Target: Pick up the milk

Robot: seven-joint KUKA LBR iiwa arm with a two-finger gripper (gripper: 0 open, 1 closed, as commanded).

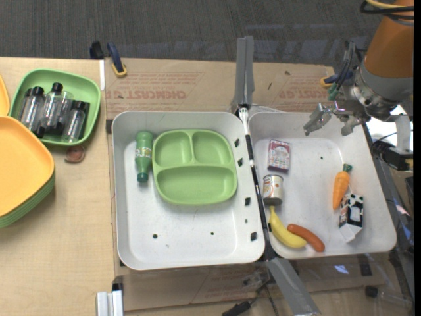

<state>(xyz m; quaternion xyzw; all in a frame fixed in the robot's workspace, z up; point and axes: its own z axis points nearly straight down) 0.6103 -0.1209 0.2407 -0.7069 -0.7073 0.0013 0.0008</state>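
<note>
Looks like the approach step: the gripper (pixel 332 118) hangs spread open and empty at the right white bin's (pixel 309 250) 1 o'clock, so next it drops toward the black-and-white cow-patterned milk carton (pixel 352 215) lying at 4 o'clock.

The arm (pixel 389 45) is running off the right and top edges, so its upper part is not showing. Left of the left bin (pixel 125 176), the stack of orange plates (pixel 23 170) is being cut by the left edge. The print on the milk (pixel 352 214), the small can (pixel 272 188) and the pink box (pixel 279 155) in the right bin is reading too small to make out. The gripper (pixel 334 116) is showing too small to tell how it is set.
</note>
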